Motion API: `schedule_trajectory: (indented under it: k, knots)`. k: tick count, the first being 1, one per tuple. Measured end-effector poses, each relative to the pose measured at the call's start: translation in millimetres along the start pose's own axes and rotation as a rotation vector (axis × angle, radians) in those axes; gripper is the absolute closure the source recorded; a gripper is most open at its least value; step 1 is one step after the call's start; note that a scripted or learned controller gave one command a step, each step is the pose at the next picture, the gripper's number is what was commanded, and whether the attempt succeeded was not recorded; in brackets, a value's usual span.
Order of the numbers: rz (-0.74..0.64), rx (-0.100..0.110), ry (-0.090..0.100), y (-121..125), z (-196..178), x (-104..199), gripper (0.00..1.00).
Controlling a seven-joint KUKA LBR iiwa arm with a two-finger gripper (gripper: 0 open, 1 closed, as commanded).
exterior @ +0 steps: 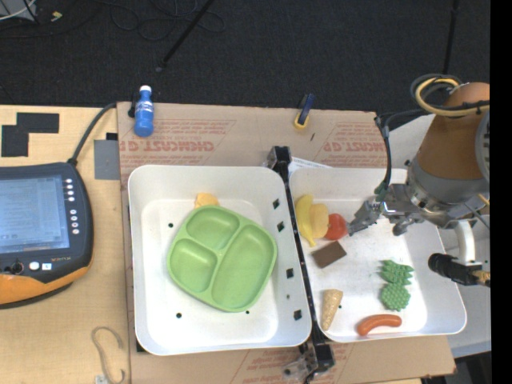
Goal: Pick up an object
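The right bin (448, 314) holds several toy foods. At its left side lie a yellow banana (304, 213), a red tomato (337, 226) and a brown square (328, 254). Toward the front are a pale cone (330, 307), a red sausage (378, 324) and two green bunches (395, 273) (394, 297). My gripper (381, 220) hangs over the middle of this bin, just right of the tomato. Its two dark fingers are spread apart with nothing between them, so it is open.
In the left bin (148, 294) sits a green divided plate (222, 256), with a small orange piece (206, 200) behind it. A blue bottle (144, 112) and a blue-yellow clamp (304, 112) stand on the cardboard behind the bins. A tablet (36, 218) lies far left.
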State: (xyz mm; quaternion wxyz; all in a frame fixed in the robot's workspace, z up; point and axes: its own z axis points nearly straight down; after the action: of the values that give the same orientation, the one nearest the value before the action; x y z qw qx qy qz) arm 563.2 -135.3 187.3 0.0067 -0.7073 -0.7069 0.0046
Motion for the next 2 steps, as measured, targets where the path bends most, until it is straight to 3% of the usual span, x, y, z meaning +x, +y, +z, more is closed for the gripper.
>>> schedule_trajectory:
  k: [1, 2]
  knots:
    - [-0.002, -0.012, -0.002, 2.8, -6.4, -0.3, 0.0]
    - [-0.005, -0.01, -0.002, 12.1, 44.7, 6.0, 0.0]
